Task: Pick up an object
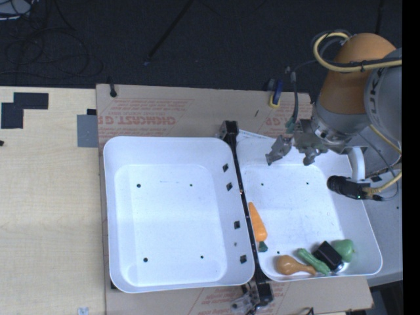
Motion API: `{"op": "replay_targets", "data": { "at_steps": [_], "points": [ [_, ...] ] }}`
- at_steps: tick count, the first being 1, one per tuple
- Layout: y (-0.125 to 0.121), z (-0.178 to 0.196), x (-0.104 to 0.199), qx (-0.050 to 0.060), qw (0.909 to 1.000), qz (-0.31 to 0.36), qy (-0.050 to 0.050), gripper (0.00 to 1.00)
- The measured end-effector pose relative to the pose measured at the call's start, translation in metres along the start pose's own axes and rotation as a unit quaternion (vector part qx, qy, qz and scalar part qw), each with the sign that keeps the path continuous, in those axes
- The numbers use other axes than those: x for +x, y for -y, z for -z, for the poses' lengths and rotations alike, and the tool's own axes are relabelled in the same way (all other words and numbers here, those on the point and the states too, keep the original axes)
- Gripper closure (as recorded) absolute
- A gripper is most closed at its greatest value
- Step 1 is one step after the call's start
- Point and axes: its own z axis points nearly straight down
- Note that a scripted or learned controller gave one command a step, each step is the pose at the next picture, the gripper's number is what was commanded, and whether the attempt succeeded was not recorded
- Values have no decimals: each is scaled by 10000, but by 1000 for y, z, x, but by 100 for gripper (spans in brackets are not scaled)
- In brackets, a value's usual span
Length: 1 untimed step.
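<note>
1. A tan toy (293, 265), a green toy (328, 254) and a black block (327, 254) cluster at the near edge of the right bin (295, 195), touching one another.
2. A carrot (256, 223) lies against the right bin's left wall, apart from that cluster.
3. The left bin (170, 215) sits just beside the right one, their rims meeting.
4. The gripper (293, 151) hangs over the right bin's far edge, well apart from the toys, fingers spread apart with nothing between them.
5. Cardboard (184, 113) lies under the bins.
</note>
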Motion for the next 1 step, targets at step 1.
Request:
{"op": "replay_targets", "data": {
  "at_steps": [1],
  "points": [
    [-22,-126,-30,12,10000,-6,8,0]
  ]
}}
